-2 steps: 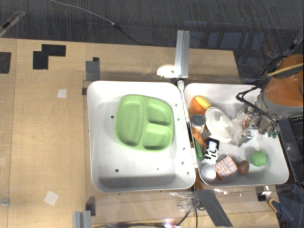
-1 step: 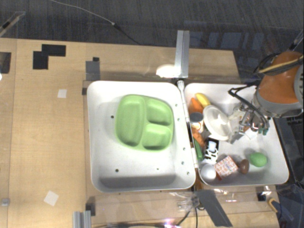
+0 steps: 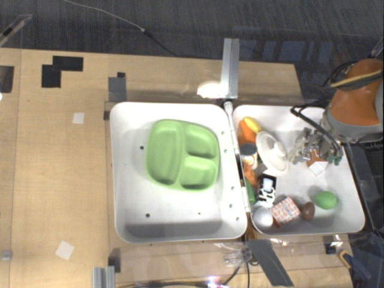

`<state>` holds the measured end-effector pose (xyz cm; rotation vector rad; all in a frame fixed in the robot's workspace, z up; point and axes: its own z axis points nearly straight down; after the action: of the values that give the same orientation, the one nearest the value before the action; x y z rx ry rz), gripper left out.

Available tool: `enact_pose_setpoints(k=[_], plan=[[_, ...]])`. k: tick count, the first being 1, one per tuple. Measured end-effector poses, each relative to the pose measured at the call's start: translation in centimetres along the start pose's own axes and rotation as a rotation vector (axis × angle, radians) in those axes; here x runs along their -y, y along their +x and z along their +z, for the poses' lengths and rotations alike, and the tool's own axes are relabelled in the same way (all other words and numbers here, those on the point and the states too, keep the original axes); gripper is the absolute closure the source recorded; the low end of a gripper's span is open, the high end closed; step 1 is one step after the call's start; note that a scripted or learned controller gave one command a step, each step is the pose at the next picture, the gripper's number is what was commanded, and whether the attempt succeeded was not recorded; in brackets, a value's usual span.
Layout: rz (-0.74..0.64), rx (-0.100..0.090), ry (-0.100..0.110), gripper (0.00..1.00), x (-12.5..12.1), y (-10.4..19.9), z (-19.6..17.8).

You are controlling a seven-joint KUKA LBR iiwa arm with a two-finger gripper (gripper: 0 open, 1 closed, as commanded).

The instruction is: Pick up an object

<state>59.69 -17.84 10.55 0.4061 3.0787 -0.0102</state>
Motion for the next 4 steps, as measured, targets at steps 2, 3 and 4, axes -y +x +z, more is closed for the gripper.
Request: enact_pose_setpoints(k=[2,3,4], plan=[[-0.245,-0.031,-0.007,1.00,3.2,1.5,-3.0],[-0.582,-0.022,-0.010,1.00,2.7,-0.7,-9.6],[-0.582,-0.024,-0.011,0.00,2.7,-0.6,-9.5]])
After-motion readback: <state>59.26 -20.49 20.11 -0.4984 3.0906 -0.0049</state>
